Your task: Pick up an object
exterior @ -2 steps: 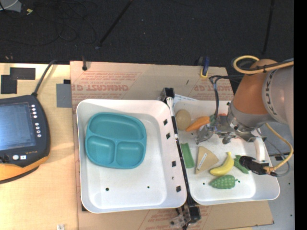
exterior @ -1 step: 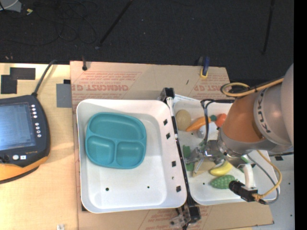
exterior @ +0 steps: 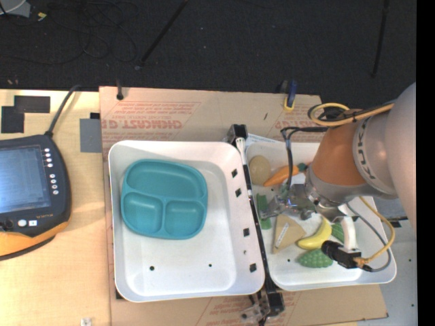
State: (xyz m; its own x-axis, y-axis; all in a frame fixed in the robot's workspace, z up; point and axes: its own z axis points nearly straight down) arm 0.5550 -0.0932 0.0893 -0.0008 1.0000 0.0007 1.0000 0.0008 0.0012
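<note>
My gripper is down in the right bin; I cannot tell its state. The carrot lies just beside it, the banana nearby.

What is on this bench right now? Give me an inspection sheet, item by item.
Surface: brown cardboard sheet under two shallow white bins, left bin and right bin.
Job's things: in the right bin, a yellow toy banana, orange toy carrot, bumpy green toy, beige round piece and tan wedge.
Clutter: teal three-compartment plastic tray in the left bin.
Grippers: grey gripper low over the right bin's toys; grasp not discernible.
Cables: yellow and black cables by the arm; black cable to the pendant.
Surroundings: black teach pendant with screen at left; dark floor behind.
</note>
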